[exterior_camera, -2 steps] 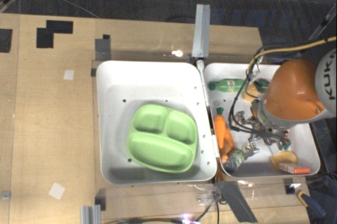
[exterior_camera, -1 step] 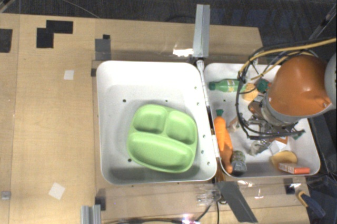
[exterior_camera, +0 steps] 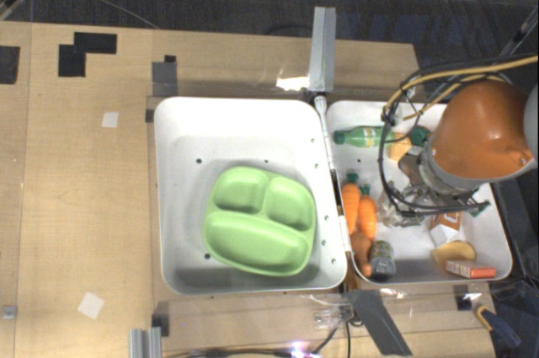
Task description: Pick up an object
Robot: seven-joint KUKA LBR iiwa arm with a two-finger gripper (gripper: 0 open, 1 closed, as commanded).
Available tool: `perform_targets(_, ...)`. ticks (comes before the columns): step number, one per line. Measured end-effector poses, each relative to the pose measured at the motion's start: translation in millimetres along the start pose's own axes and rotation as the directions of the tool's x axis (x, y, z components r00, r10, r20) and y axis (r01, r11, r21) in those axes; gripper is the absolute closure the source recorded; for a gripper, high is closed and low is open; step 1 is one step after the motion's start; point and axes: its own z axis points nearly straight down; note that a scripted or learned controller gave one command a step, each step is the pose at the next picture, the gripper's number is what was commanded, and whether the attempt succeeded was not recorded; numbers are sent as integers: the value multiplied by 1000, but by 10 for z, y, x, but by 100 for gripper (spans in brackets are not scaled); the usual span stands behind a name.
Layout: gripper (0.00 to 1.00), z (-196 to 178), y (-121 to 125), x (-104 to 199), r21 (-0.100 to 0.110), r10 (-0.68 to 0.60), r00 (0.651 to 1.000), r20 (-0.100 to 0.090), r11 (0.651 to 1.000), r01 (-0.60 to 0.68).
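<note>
Jaws: hidden under the arm's orange band and wrist, so how they stand and whether anything sits between them I cannot tell
Gripper (exterior_camera: pixel 418 195): low inside the right bin, seen only as dark metal parts and looped cables below the wrist; its tip seems to sit just right of the carrots, though the view there is cluttered
Arm (exterior_camera: pixel 480 130): reaches in from the right, its orange band covering the middle of the right bin, with black and yellow cables arching over it
Carrots (exterior_camera: pixel 360 213): two orange pieces lying side by side against the left wall of the right bin, touching each other
Dark jar (exterior_camera: pixel 381 258): a small grey-capped container at the near-left corner of the right bin, just below the carrots and beside a brownish piece
Green bottle (exterior_camera: pixel 364 136): lies on its side along the far wall of the right bin, cap toward the left, partly behind the cables
Yellow piece (exterior_camera: pixel 453 252): pale yellow, rounded, near the front right of the right bin, with a small red-and-white box (exterior_camera: pixel 470 269) just beside it at the front wall
Right bin (exterior_camera: pixel 505 259): shallow, white, holding all the small things
Left bin (exterior_camera: pixel 181 129): touches the right bin along their shared wall
Green tray (exterior_camera: pixel 259 220): a lime plate with three compartments, resting in the near half of the left bin, well apart from the arm
</note>
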Motion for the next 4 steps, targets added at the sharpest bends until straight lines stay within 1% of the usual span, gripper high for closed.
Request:
perform_targets(1,100,-1026,-198,-415,-14,-12,1000,-18,1000,12)
perform_targets(2,100,-1181,-313,-35,-29,-443,896,-13,896,443)
perform_targets(3,100,-467,-363,108,-36,-863,504,9,504,863)
perform_targets(4,100,-1308,-938,96,-27,-810,586,-1,586,810)
